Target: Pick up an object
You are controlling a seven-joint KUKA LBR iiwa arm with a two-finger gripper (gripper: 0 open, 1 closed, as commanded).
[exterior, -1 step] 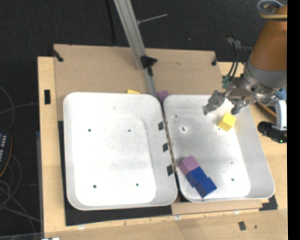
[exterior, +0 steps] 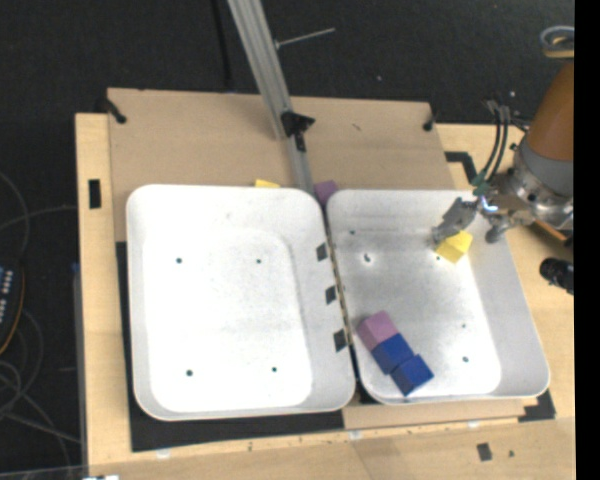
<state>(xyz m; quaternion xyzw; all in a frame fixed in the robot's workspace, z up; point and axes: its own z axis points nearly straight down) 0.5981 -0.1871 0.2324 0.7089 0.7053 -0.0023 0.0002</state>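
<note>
Reaching in from the right, the arm point(exterior: 540, 158) slants down into the right bin point(exterior: 500, 358). Its claw point(exterior: 470, 226) straddles a small yellow block point(exterior: 454, 247) near the far right; whether it grips, I cannot tell. The block sits cornerwise, no clear long axis.

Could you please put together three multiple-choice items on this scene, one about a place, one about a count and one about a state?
1. Where does the yellow block lie?
A. In the left bin
B. In the right bin, beside the gripper
C. On the bench, outside both bins

2. How many blue blocks lie in the right bin?
A. None
B. Two
C. Five

3. How do the purple block and the nearer blue block sit?
A. Touching, side by side
B. In separate bins
C. At opposite ends of one bin

Answers: 1 B, it sits at that bin's upper right; 2 B, two adjoin near the bottom; 3 A, no gap shows between them.
</note>
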